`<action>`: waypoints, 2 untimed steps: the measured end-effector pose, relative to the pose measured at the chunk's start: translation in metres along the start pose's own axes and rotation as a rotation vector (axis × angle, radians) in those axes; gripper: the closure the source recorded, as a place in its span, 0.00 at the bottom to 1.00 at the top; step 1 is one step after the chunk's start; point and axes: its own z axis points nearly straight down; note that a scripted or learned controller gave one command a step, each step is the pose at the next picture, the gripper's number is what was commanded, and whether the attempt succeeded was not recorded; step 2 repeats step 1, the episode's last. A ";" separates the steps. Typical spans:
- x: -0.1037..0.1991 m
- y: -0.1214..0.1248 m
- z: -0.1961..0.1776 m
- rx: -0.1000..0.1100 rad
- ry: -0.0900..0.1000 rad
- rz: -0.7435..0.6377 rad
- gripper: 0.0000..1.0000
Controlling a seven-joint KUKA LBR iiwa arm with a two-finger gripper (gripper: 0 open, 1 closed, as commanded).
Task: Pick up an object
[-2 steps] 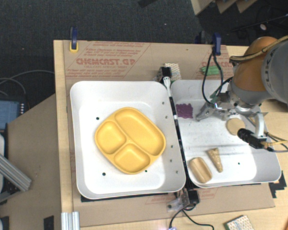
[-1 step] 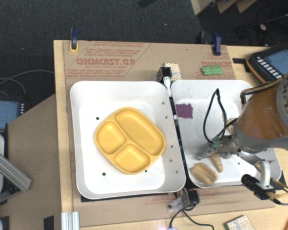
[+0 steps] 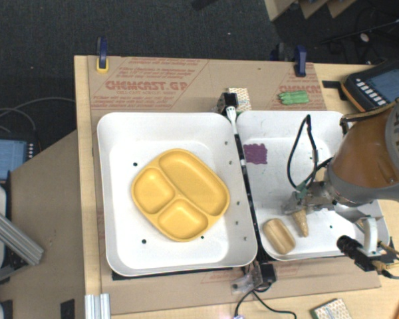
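In the right bin [image 3: 279, 178], a tan oval object like a bread roll [image 3: 278, 236] lies near the front left corner. A small tan cone-shaped object [image 3: 301, 223] lies just to its right. My gripper [image 3: 298, 205] is low over the bin floor, directly above the cone's upper end and touching or nearly touching it. The grey arm with its orange band [image 3: 362, 158] covers the bin's right part. A flat purple piece [image 3: 255, 153] lies further back near the bin's left wall.
The left bin [image 3: 120, 178] holds a yellow divided plate [image 3: 179, 194] in its middle. A black cable [image 3: 299, 153] loops above the right bin beside the arm. A green object [image 3: 294, 98] rests on the cardboard behind the bins.
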 end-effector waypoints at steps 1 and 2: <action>0.090 0.088 -0.096 -0.012 0.005 -0.015 1.00; 0.090 0.088 -0.096 -0.012 0.005 -0.015 1.00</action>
